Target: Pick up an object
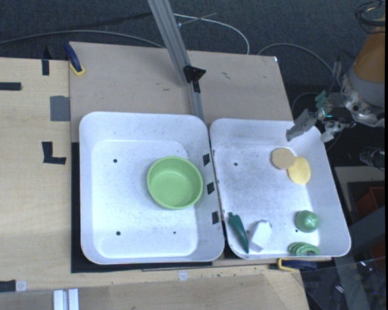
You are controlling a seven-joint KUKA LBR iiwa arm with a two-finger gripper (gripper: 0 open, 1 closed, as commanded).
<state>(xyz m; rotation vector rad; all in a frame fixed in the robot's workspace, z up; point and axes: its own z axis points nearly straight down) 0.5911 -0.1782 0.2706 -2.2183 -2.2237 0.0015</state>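
Note:
In the right bin [246, 173] lie a tan round piece [282, 157] and a yellow piece [300, 172], touching each other near the far right corner. Toward its near edge sit a green rounded object [306, 221], a flat green ridged object [302, 248], a dark green strip [238, 232] and a small white block [260, 232]. A green bowl [174, 183] stands in the left bin [103, 173]. My gripper [312, 127] hangs over the right bin's far right rim, just above and right of the tan piece, open with nothing between its fingers.
A grey metal pole [174, 41] slants down from the top to the gap between the bins. Cables [213, 24] run across the dark floor behind the bench. A blue and yellow clamp [74, 59] sits at the board's far left corner.

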